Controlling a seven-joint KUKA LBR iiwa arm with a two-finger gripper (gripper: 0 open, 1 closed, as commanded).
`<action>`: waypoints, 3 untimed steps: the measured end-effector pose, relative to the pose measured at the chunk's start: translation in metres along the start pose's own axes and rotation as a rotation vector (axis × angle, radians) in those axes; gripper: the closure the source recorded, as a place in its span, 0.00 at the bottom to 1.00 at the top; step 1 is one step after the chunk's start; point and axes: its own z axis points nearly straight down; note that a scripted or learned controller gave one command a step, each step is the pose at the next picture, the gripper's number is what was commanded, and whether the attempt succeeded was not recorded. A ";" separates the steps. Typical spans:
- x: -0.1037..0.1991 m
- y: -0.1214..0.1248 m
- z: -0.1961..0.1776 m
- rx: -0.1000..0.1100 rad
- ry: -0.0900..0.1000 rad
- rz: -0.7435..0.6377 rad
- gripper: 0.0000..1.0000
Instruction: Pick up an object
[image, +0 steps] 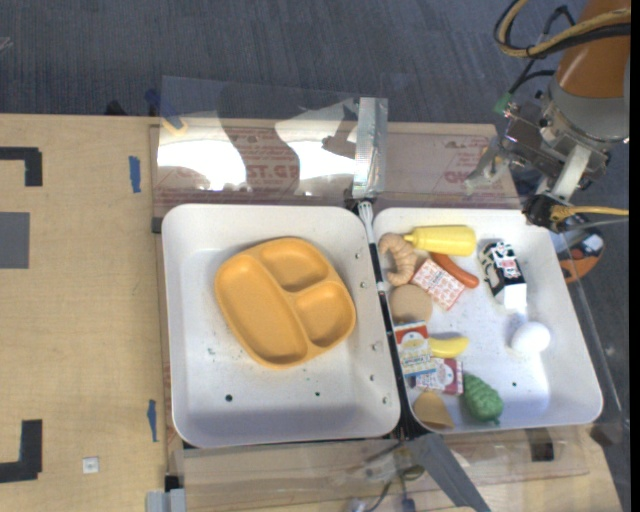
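**Crowded right bin, hand parked high**

Hand poised above the right bin's far corner; whether spread or pressed together, impossible to tell. Candidates packed along the divider: yellow bottle, ginger-shaped piece, green item. Likely to clip a neighbour or the rim, or to slip off rounded shapes like the white ball.

Gripper hangs over right bin's far rim. Below it, bare floor down the right side around the white ball. Left of it, clutter packs the divider side: mustard bottle, ginger, green toy. Far left, yellow tray fills left bin centre; edges open.
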 end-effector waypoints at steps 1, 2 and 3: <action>0.009 -0.006 0.093 0.016 -0.011 0.394 0.00; 0.011 -0.005 0.080 0.011 -0.008 0.390 1.00; -0.045 0.047 0.030 0.004 -0.006 0.780 1.00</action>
